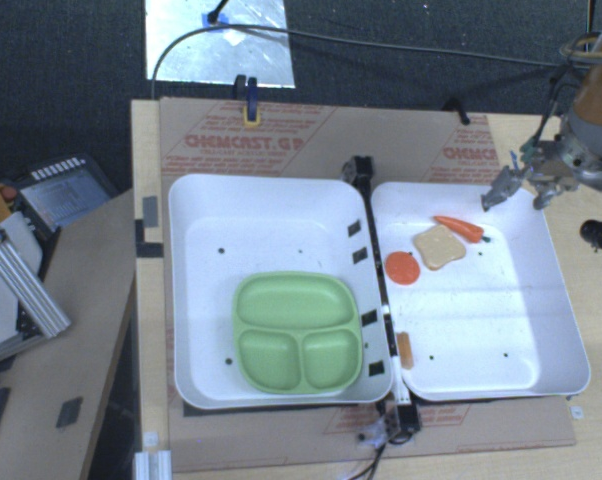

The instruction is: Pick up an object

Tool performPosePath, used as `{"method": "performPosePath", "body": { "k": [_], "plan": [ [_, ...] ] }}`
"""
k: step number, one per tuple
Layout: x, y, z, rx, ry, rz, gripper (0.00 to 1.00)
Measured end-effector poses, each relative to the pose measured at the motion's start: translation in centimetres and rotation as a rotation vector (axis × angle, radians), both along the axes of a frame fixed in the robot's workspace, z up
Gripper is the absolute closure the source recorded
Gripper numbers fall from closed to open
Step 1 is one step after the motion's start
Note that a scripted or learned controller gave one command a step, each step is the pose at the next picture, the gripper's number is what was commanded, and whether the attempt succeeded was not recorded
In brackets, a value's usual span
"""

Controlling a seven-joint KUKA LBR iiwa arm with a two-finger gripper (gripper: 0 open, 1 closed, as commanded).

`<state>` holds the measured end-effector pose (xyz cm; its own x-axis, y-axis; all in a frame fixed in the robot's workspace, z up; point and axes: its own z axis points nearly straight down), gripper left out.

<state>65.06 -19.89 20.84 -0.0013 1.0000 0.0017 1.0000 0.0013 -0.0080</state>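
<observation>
In the right bin (pixel 541 338) lie an orange carrot (pixel 458 227), a tan slice of bread (pixel 439 247) and a flat red-orange disc (pixel 403 267). A small orange-brown piece (pixel 404 349) rests by the bin's left wall near the front. My gripper (pixel 516 193) hangs at the bin's far right corner, above and to the right of the carrot. Its two fingers (pixel 493 196) are spread apart and point down, and nothing sits between them.
The left bin (pixel 201 218) holds a green divided plate (pixel 296 330) at its front. A black clip divider (pixel 366 238) runs between the bins. A metal sheet (pixel 221 23) lies behind the bench and grey equipment (pixel 41 218) stands at the left.
</observation>
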Motion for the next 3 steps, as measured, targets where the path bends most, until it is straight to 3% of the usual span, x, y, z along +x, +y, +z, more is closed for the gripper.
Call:
{"method": "performPosePath", "body": {
  "k": [1, 3],
  "plan": [
    [0.2, 0.0, 0.6, -0.002, -0.010, 0.002, 0.00],
    [0.5, 1.5, -9.8, -0.001, -0.006, 0.004, 0.00]
  ]
}}
